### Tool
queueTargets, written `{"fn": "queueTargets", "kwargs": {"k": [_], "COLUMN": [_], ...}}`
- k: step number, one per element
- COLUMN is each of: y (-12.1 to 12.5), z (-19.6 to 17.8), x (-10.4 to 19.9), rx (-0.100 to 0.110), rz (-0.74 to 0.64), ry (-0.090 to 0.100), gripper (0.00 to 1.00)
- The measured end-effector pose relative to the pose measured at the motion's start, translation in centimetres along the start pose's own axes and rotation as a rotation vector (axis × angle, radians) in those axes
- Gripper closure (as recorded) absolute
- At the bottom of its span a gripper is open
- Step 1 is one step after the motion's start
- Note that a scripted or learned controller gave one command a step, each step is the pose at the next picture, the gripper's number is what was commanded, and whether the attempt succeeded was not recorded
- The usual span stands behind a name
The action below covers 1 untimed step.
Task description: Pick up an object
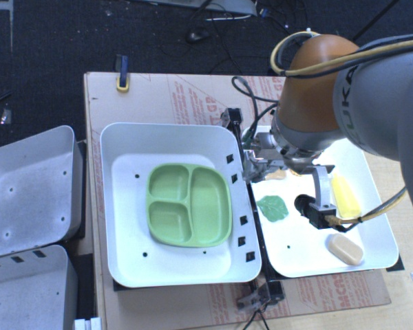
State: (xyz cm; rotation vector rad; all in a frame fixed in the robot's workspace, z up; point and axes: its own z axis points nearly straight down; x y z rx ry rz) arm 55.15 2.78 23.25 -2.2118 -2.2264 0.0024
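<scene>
Red printed lettering runs across the cardboard sheet (165,91) that covers the tabletop. It shows along the far edge behind the two white bins and again along the near edge in front of them, but it lies upside down and partly hidden, so no whole word can be read. On the grey arm (378,95), at the right, large dark letters stand on the casing beside the orange band; they look like "UK", part of a longer name.
</scene>
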Motion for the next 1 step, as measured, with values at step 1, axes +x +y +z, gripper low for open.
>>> {"fn": "queueTargets", "kwargs": {"k": [1], "y": [-1.28], "z": [-0.86], "x": [5.22], "rx": [-0.003], "rz": [-0.001], "ry": [0.0], "gripper": [1.0]}}
